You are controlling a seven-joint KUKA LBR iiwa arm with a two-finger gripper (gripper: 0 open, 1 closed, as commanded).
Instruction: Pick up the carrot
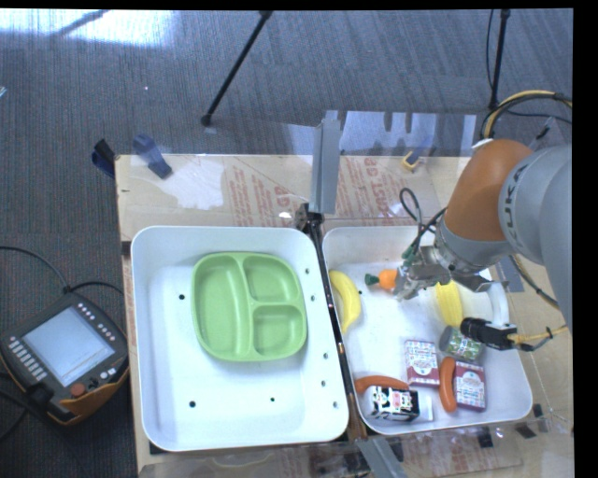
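Even, bright overhead light; glare patch on floor upper left; soft shadows; slightly soft focus overall.

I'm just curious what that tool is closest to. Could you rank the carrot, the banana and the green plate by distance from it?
Measured from the tool:
1. Carrot, just to its left in the right bin.
2. Banana, further left by the bin's wall.
3. Green plate, in the left bin.

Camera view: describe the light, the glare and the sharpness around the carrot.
Camera view: bright light washes out the white right bin; the orange carrot stays distinguishable though small and soft-edged; the end effector beside it is a blurry dark cluster, details unclear; glare patch on the floor at top left; the green plate in the left bin is evenly lit.
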